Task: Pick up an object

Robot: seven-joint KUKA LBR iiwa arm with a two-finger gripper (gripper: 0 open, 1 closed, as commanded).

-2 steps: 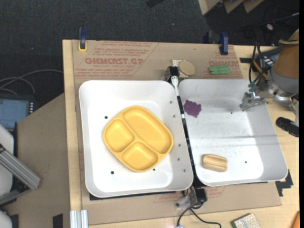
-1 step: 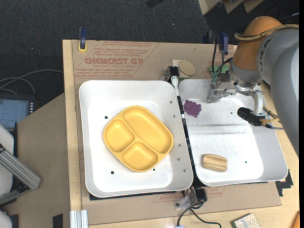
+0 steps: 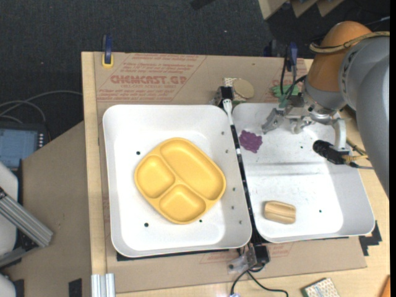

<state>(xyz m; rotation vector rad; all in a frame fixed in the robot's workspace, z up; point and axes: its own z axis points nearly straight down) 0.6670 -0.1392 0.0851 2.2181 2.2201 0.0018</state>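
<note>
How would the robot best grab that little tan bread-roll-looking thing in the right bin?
Probably from straight above, fingers closing across the short width of the tan roll at its middle. It lies flat with its long axis left to right, apart from the right bin walls, so both long sides look free.

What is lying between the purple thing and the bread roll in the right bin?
Nothing. In the camera view, the white bin floor between the purple thing and the bread roll is bare.
</note>
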